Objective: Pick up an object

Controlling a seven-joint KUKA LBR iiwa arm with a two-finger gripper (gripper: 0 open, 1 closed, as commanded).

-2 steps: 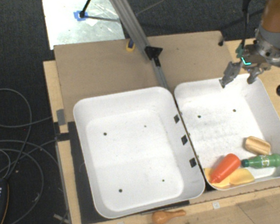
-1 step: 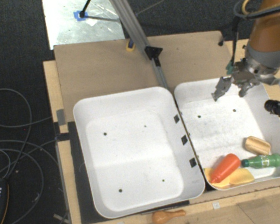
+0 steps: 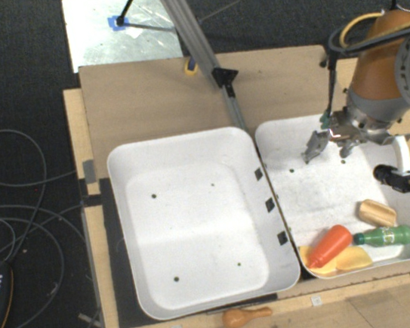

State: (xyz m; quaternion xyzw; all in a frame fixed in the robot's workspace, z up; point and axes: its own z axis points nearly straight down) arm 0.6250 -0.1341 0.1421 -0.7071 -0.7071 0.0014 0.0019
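My gripper [image 3: 330, 150] hovers over the upper part of the right bin [image 3: 309, 197], fingers spread open with nothing between them. The objects lie in that bin's near right corner, well below the gripper. There is an orange carrot-shaped piece [image 3: 330, 244], with a yellow piece [image 3: 351, 260] under its lower end. A green bottle [image 3: 384, 236] lies on its side to their right. A tan bread roll [image 3: 376, 212] sits just above the bottle.
The left bin [image 3: 191, 222] stands beside the right one, with black clips along their shared wall. A small orange-brown gourd-shaped object [image 3: 246, 314] lies on the bench in front of the left bin. A grey pole [image 3: 198, 42] slants over the bench's back.
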